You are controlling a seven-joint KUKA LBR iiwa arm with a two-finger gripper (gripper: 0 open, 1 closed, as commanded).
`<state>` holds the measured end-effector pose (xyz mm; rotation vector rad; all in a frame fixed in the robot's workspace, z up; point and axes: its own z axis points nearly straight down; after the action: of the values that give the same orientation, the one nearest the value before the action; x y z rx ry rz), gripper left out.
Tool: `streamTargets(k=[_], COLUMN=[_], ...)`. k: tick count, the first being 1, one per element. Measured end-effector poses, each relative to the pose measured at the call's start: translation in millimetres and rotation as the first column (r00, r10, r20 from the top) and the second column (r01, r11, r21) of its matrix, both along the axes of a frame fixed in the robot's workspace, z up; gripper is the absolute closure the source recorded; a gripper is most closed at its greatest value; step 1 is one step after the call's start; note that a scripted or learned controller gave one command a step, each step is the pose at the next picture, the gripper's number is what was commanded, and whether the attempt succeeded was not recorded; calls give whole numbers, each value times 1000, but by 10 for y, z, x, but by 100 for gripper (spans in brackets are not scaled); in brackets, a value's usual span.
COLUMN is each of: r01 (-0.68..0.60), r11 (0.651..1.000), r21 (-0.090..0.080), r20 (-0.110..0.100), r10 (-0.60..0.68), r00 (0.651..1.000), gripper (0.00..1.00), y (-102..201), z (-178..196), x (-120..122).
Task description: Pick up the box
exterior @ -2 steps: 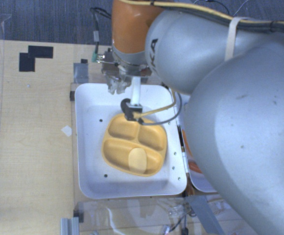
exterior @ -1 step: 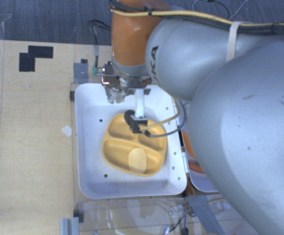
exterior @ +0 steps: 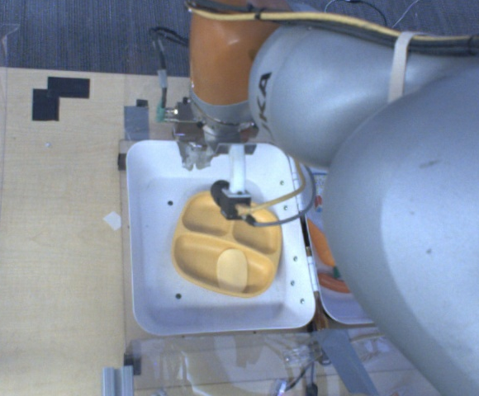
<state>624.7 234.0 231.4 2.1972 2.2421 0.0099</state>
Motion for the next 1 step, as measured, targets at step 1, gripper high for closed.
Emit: streamTargets(k=[1], r01=[1], r11=[1000], r21=[-1], r20=[-1], r10=[-1], r00=[1000], gripper=[100], y=[-21], z=[-27], x=[183])
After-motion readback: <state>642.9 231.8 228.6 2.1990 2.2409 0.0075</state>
